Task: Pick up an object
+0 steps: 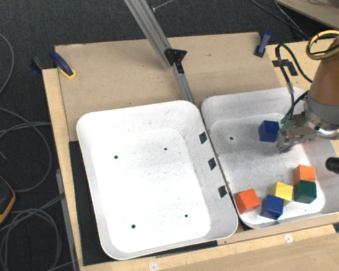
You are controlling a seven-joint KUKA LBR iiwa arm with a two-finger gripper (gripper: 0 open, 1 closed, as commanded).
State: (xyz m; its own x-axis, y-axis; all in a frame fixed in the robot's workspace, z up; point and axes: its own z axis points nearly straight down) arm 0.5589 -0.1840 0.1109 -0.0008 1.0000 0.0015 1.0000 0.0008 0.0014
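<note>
Reaching in from the right, the gripper (287, 137) is hovering low in the right bin (235, 111), just beside a blue cube (269, 130); whether its jaws are spread or pressed together cannot be told. Judging by this, the approach is underway, and closing squarely on the cube is coming next. Six cubes are sitting there: two blue, two orange, one yellow, one green.
</note>
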